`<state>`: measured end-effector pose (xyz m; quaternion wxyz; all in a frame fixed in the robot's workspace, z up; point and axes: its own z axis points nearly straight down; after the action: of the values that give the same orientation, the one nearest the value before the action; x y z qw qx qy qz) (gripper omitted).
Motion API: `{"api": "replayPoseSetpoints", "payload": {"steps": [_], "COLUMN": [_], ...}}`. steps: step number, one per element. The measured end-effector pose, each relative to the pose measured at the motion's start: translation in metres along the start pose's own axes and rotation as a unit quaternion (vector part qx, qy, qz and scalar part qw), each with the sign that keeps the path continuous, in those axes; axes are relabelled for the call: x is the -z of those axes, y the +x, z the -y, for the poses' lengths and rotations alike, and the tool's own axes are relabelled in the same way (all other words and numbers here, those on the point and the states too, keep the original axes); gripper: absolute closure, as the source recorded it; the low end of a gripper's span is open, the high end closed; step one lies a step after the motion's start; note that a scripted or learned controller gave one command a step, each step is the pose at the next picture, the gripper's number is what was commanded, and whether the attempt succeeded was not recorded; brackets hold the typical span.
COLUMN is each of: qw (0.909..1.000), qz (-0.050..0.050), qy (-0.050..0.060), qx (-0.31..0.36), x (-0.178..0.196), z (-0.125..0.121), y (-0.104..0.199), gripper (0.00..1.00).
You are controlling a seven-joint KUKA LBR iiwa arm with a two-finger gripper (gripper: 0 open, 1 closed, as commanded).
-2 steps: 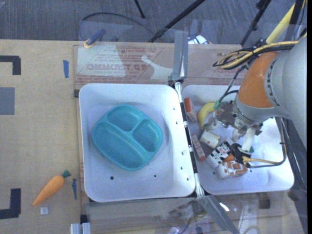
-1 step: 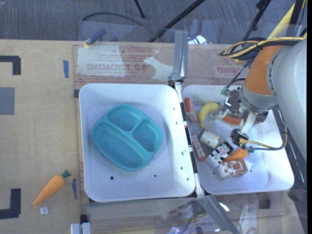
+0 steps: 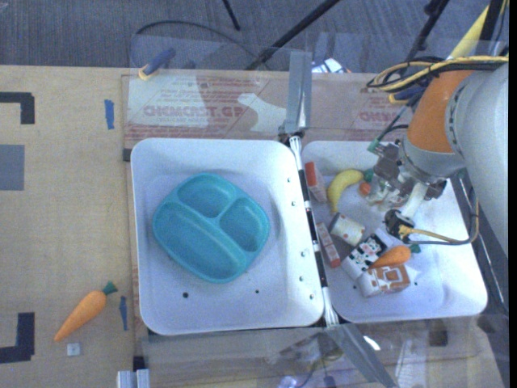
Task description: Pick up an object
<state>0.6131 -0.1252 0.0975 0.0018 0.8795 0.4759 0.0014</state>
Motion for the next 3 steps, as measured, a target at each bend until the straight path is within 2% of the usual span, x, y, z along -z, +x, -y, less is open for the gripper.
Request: {"api": "replayPoseSetpoints", "payload": {"steps": [1, 2, 3], "qw": [0.9983, 0.9983, 1.0], "qz": [0.001, 0.001, 0.0], "qy": [0.002, 0.003, 0.002], "qx": [-0.058, -0.058, -0.005], "x": [0.088, 0.087, -0.012], "z": [-0.009, -0.009, -0.002], "y": [0.085, 0.085, 0.039], "gripper": [1.0, 0.0, 0.0]}}
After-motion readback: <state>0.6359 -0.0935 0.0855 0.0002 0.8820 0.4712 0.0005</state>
